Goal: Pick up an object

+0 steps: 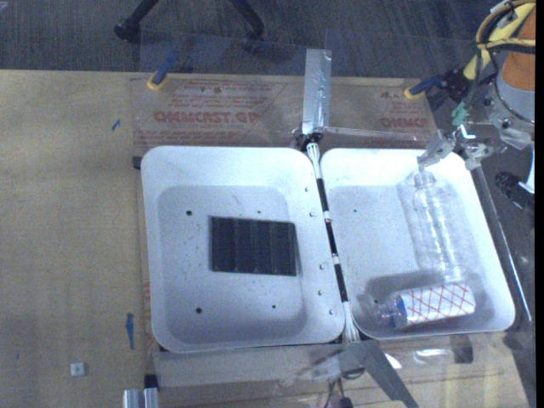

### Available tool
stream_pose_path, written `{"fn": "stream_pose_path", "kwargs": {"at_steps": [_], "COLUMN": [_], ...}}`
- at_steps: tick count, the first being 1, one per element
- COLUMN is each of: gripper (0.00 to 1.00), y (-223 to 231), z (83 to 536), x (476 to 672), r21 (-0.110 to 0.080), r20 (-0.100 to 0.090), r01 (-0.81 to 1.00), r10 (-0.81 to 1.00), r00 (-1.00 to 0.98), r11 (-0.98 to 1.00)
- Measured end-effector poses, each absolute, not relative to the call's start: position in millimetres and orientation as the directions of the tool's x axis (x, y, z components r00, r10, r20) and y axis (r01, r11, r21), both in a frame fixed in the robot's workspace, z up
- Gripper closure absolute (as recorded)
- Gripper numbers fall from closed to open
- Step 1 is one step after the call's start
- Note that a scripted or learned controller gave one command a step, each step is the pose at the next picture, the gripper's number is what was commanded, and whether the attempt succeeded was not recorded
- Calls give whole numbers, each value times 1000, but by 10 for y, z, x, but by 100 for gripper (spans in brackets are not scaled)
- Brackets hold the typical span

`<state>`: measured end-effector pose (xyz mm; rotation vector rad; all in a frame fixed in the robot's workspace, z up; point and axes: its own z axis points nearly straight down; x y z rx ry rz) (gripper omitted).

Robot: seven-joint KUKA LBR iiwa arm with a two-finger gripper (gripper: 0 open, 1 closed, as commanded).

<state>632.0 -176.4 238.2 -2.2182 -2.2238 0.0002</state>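
Note:
A clear plastic bottle lies lengthwise in the right bin, its neck toward the far rim. A second bottle with a red cross-hatched label lies across the bin's near end, blue cap to the left. A black ribbed rectangular panel lies flat in the middle of the left bin. My gripper hangs over the right bin's far right corner, just above the clear bottle's neck. It is open and nothing sits between its fingers. One fingertip is close to the bottle's top.
A metal divider post stands behind the seam between the bins. Blue and yellow clamps hold the clear sheet at the back edge. The arm's cables hang at the top right.

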Motion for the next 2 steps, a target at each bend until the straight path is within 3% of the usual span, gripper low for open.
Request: {"fn": "stream_pose_path", "kwargs": {"at_steps": [1,2], "gripper": [0,0], "y": [-2048,-1964], "z": [1010,905], "x": [6096,5625], "r21": [5,17], "r20": [-3,-9], "r01": [993,969], "r10": [993,969], "r00": [-115,-246], "r11": [115,246]}}
